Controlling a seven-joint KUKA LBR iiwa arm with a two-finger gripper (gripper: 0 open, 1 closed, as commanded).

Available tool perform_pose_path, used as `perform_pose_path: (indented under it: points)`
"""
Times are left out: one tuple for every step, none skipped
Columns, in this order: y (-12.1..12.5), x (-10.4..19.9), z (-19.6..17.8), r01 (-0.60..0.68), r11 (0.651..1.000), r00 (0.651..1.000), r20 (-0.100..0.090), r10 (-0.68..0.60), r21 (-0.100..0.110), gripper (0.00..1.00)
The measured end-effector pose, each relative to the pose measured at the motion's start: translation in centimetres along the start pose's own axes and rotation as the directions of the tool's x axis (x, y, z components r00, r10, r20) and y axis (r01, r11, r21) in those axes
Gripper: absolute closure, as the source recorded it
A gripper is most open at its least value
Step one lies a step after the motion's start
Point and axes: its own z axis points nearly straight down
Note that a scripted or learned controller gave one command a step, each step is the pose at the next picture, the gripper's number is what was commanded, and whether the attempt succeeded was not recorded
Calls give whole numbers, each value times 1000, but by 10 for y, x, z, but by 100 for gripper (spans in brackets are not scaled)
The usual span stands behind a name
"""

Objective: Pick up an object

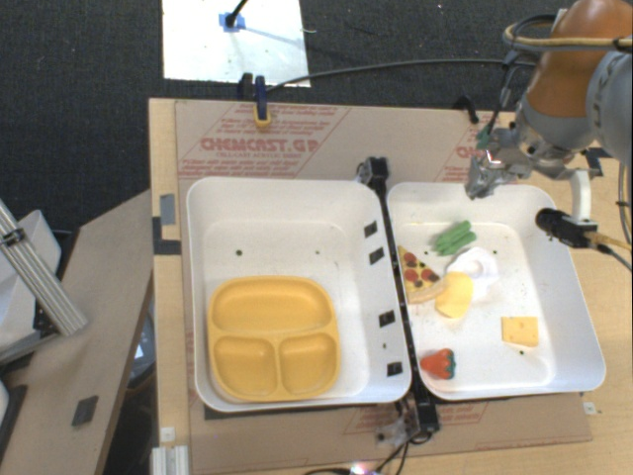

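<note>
While the grey arm [579, 77] reaches in from the right, its gripper [484, 179] hangs over the far rim of the right bin [564, 295], near that bin's far-left corner; whether it is released or clenched cannot be told from this slanting view, and nothing shows in its grasp. Nearest to the gripper lies the green toy [454, 237], just below it and slightly to its left on the bin floor. Further toward the camera from the gripper sit a white piece [476, 263] and, touching it, a pale yellow piece [455, 296]. Beside these, left of the gripper and close to the bin's inner wall, lies a pizza slice toy [419, 275]. A yellow cheese square [520, 331] rests well below the gripper and a little to its right. A red strawberry-like toy [439, 363] sits farthest from it, by the near-left corner. Far to the gripper's left, the left bin [247, 206] holds a yellow divided tray [274, 337].
</note>
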Motion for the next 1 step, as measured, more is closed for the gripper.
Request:
perform_pose_path:
  points:
    - [-34,51,1,3,1000,1000,-2,-3,3,100]
